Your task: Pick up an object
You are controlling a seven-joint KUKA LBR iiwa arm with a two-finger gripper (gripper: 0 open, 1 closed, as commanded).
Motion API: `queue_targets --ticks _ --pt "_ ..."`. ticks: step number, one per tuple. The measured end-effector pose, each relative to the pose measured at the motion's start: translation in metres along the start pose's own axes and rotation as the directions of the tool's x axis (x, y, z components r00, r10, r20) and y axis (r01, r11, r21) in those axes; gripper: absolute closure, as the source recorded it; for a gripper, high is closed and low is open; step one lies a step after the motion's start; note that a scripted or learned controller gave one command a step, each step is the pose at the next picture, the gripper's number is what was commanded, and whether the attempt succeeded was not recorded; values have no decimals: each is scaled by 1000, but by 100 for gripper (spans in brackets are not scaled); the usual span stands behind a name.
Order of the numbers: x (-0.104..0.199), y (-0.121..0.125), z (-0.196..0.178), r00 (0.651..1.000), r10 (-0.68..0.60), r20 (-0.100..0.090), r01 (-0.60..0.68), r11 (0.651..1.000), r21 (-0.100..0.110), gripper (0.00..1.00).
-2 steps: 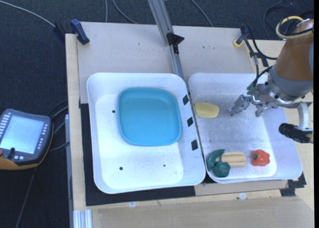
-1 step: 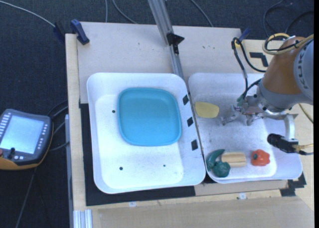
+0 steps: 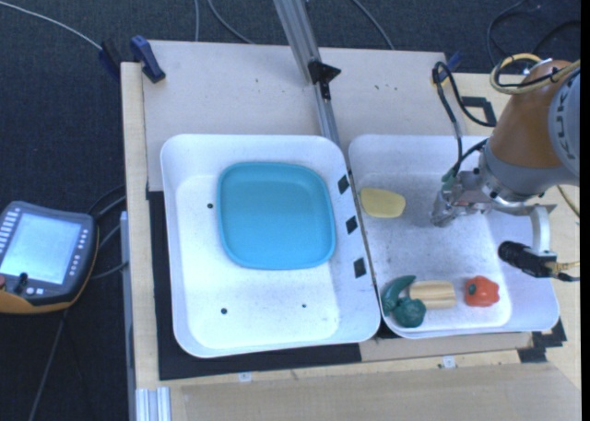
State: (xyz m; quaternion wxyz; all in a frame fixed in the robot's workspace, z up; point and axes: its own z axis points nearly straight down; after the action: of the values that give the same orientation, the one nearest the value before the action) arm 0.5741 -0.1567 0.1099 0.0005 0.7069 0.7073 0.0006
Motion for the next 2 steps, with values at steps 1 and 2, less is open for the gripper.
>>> queue_targets --ticks 1,2 --pt "0 0 -63 1000 0 1 0 1000 -4 100" --pt "6 7 -109 1000 -1 1 1 1000 -3 100"
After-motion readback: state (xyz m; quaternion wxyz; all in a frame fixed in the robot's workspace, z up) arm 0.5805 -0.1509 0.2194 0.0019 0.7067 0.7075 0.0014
